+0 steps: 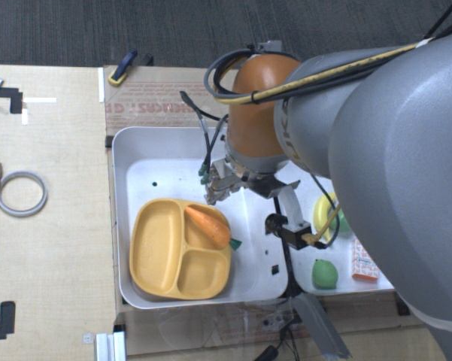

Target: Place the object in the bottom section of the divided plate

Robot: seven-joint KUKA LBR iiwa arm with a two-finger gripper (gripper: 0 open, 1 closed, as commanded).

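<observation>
Orange carrot (208,225) lies across the yellow plate's (159,253) upper-right section, just below the gripper (214,190), whose grip I cannot tell.

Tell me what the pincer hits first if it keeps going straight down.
Probably the carrot in the yellow divided plate: the pincer hangs just above its upper end. Depth is unclear.

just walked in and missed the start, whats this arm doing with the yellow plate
The grey KUKA arm reaches in from the right over the left white bin, its gripper hovering just above the yellow divided plate. A toy carrot lies on the plate's upper right section, its tip poking over the rim. The bottom section looks bare, so the placement isn't done. A green fruit sits in the right bin.
</observation>
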